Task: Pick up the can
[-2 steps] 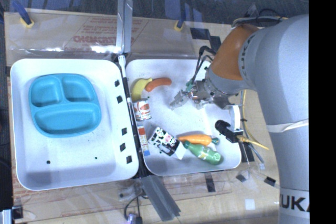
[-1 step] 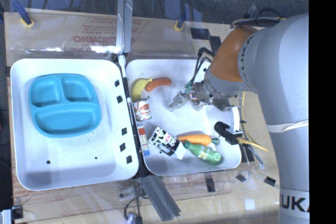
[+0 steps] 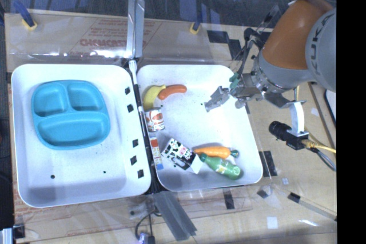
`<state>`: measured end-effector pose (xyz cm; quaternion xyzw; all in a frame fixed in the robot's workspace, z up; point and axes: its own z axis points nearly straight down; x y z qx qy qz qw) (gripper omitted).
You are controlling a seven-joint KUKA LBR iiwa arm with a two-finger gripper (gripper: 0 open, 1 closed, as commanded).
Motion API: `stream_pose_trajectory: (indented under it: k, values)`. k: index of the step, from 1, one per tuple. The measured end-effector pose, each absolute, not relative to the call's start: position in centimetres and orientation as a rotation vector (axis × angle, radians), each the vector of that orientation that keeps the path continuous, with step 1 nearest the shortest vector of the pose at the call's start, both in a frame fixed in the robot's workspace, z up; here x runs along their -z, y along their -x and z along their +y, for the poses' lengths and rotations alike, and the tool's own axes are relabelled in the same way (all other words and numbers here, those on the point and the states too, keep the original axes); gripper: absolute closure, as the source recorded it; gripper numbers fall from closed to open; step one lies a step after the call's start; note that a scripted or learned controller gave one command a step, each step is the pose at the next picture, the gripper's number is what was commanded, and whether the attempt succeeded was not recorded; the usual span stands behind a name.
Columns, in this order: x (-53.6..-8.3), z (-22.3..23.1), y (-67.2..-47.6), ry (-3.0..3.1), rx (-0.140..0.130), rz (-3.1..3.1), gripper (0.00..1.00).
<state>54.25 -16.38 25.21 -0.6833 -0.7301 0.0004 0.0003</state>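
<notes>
The can (image 3: 155, 120) is small, red and white, and stands against the left wall of the right bin (image 3: 189, 78). My gripper (image 3: 218, 98) hangs over the right part of that bin, well to the right of the can and apart from it. Its grey fingers (image 3: 214, 102) point left and down, with nothing visible between them.
In the right bin lie a yellow banana (image 3: 150, 95) and an orange sausage (image 3: 172, 90) above the can, a black-and-white carton (image 3: 179, 154), a carrot (image 3: 213, 151) and a green bottle (image 3: 222, 166) near the front. A blue divided plate (image 3: 70, 112) sits in the left bin.
</notes>
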Motion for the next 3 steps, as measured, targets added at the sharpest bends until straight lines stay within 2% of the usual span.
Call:
stream_pose_trajectory:
  k: [1,2,3]
  values:
    - [-9.2,-20.8,-55.9,2.112,-0.001,-2.325,0.00]
    - [-9.2,-19.5,-56.9,2.134,-0.001,-2.305,0.00]
    - [-9.2,-20.0,-60.1,2.191,-0.001,-2.250,0.00]
